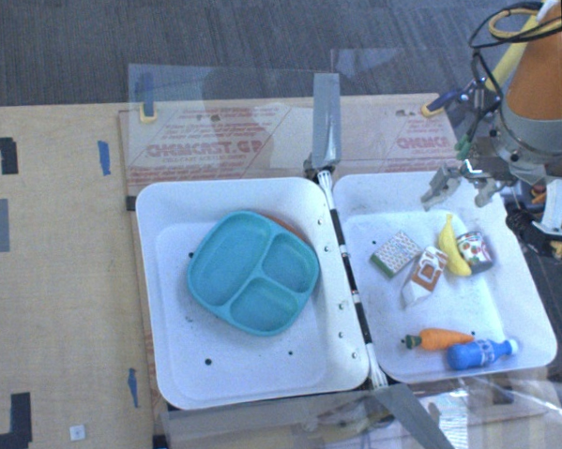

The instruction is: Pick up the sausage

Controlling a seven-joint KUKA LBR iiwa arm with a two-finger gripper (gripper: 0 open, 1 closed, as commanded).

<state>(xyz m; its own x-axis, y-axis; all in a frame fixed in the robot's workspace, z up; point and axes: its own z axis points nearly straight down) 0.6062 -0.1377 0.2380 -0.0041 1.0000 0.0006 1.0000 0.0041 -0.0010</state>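
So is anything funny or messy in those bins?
The blue plate in the left bin sits crooked, and a reddish-brown edge peeks out from under its upper right rim; something seems hidden beneath it. In the right bin the blue bottle lies on its side beside the carrot.

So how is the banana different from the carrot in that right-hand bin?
The banana is yellow, while the carrot is orange with a green end. The banana runs up and down the picture near the bin's middle; the carrot lies crosswise near the front edge, beside a blue bottle. Both are small toy foods in the right bin.
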